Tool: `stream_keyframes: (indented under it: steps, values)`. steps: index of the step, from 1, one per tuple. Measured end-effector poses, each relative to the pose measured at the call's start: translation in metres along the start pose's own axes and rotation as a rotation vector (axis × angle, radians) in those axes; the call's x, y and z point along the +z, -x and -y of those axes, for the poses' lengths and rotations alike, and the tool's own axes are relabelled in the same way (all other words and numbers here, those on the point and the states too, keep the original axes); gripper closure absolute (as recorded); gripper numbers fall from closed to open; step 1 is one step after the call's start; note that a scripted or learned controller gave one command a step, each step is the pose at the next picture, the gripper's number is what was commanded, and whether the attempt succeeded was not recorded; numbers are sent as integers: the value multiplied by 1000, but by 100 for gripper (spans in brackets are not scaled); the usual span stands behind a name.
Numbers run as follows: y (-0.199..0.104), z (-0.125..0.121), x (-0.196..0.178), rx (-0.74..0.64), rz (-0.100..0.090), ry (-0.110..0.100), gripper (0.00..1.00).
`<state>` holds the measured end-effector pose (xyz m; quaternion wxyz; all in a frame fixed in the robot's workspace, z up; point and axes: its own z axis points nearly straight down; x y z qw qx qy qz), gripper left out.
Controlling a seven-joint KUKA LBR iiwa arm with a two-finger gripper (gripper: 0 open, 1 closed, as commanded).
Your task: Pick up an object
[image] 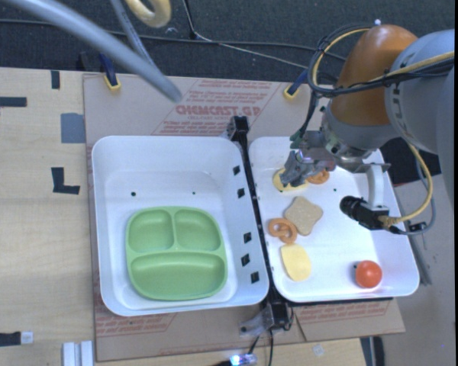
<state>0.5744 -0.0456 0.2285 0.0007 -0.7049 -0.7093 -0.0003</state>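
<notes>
My gripper (296, 175) hangs over the back left part of the right bin (397, 280), its metal fingers pointing down at a small yellow piece (279, 181) and an orange piece (318, 178) beside it. Just in front lie a slice of toast (304, 214), an orange pretzel-shaped ring (281, 229) and a pale yellow oval piece (295, 263). A red tomato (368, 274) sits in the bin's front right corner. Nothing shows clearly between the fingers.
The left bin (111, 166) holds a green divided plate (176, 252). A black divider (249, 204) runs between the two bins. The grey arm with its orange band (374, 67) comes in from the upper right.
</notes>
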Motion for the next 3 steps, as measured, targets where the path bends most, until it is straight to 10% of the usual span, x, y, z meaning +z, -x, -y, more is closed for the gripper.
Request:
stream_keyframes:
  steps: [3]
  values:
    - [-149, 50, 11, 1, 1, -4, 100]
